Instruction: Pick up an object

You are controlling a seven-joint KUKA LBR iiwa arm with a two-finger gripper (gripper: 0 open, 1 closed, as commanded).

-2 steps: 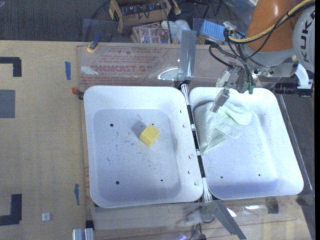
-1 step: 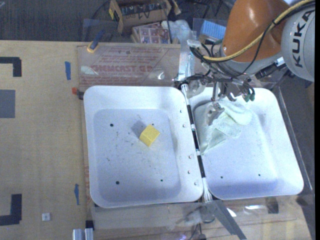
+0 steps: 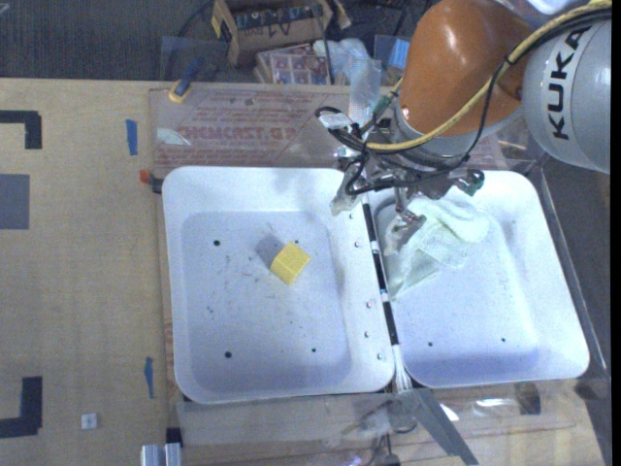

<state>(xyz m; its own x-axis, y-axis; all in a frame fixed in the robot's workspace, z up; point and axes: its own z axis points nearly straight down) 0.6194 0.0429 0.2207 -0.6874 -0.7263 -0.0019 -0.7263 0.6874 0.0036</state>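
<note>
left bin [image 3: 194,357]: yellow block [image 3: 290,263] | right bin [image 3: 524,348]: pale crumpled item, maybe cloth [image 3: 441,236]

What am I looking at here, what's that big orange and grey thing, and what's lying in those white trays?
This is one camera fixed above a workbench, looking down at a slant. The big grey and orange machine is a robot arm reaching in from the right. Its gripper, a two-finger hand, hangs over the inner edge of the right bin. Under it lies a crumpled pale, see-through bag or cloth; I can't tell if anything is held. The left bin holds a small yellow block with a small grey piece beside it. Behind the bench is clutter on the floor.
</note>
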